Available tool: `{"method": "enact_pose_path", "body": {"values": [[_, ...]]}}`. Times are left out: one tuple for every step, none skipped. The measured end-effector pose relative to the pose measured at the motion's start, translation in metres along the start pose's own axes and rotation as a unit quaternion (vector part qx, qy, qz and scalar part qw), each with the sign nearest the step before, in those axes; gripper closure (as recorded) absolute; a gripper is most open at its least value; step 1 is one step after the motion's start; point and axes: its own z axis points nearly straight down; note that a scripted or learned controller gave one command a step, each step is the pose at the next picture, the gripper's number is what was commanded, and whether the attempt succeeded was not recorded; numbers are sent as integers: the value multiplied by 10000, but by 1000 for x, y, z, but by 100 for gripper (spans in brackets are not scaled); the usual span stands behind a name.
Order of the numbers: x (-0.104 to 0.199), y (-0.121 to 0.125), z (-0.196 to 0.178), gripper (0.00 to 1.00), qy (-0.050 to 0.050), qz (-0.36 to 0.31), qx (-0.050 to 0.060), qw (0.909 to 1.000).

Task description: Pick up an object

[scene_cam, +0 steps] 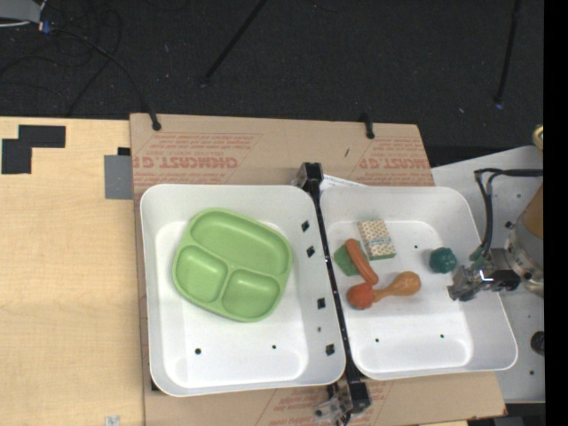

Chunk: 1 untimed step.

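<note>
Looking down at the bench, you see two shallow white bins with rounded corners and a smooth, glossy plastic look, set side by side on a sheet of printed brown cardboard (266, 153). The left bin (177, 362) holds a pale green divided plate (232, 264), matte, rounded, with three moulded compartments. The right bin (417, 353) holds the small things you could pick: a little patterned box (377, 238), lying flat near the bin's middle; an orange sausage-shaped piece (361, 262) crossing a dark green piece (343, 262) that is mostly hidden beneath it; a tan, pear-shaped toy with a red-orange rounded end (383, 289) just below those; and a small teal lump (443, 259), knobbly, lying apart toward the right wall.

Your gripper (468, 285) sits low at the right bin's right edge, near the teal lump but not touching it. It reads as a dark, blurred cluster of metal and cable, so you cannot tell how it is set, and nothing shows within it. The arm behind it is cut off at the frame's edge; a black cable (485, 211) loops above it. Small dark dots mark both bin floors.
</note>
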Motion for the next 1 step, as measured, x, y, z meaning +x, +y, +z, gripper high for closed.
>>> {"method": "enact_pose_path", "body": {"values": [[50,2,9,100,14,-17,15,10000]]}}
